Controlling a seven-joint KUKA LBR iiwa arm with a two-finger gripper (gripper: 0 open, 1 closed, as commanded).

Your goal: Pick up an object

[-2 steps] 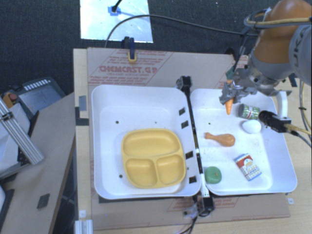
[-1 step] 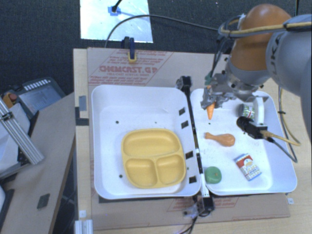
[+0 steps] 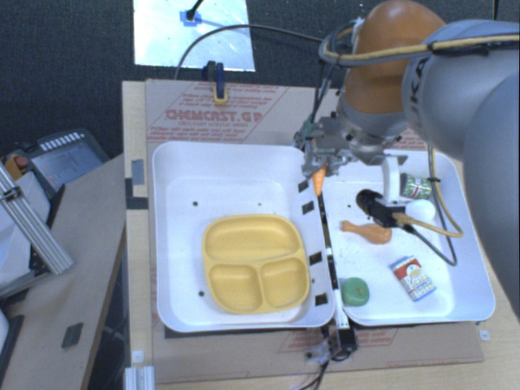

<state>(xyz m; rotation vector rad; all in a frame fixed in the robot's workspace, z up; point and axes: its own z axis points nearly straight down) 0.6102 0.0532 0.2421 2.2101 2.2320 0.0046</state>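
My gripper (image 3: 319,171) hangs over the divider between the two white bins, near their far end. A small orange carrot-like piece (image 3: 318,183) sticks down from between its fingers, and the gripper is shut on it. In the right bin (image 3: 463,299) lie a tan drumstick-shaped toy (image 3: 367,231), a green round thing (image 3: 354,291), a small red, white and blue box (image 3: 413,277), a green-labelled can (image 3: 417,187) and a white egg-shaped thing (image 3: 422,211). The arm's grey body covers that bin's far right corner.
A yellow three-compartment plate (image 3: 256,264) fills the near middle of the left bin (image 3: 183,218). A blue and yellow clamp (image 3: 217,82) stands on the cardboard behind the bins. A side table with a dark device (image 3: 61,161) sits to the left.
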